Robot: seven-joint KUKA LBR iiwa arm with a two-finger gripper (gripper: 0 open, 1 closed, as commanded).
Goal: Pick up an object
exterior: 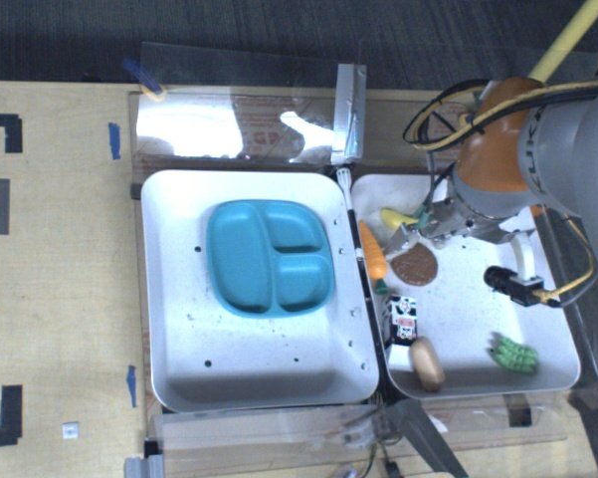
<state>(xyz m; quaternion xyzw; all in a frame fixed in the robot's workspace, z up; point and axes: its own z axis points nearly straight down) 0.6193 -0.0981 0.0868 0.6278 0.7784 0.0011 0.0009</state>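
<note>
Two white bins sit side by side on my bench: the left bin [169, 357] carries one blue divided plate [271, 256]. The right bin [557, 366] has one orange carrot [374, 254], brown round cookie [415, 265], small carton [403, 319], potato-like lump [427, 362], green piece [513, 355] and yellow piece [395, 218]. My gripper [430, 223] hangs by the yellow piece; I cannot tell its state.

tray [269, 257] in left bin [169, 357]; carrot [374, 254] in right bin [557, 357]

Robotics lab: wooden bench [50, 267] marked with black and blue tape, two white bins [179, 366], cabled grey arm [557, 157], toy food.
</note>
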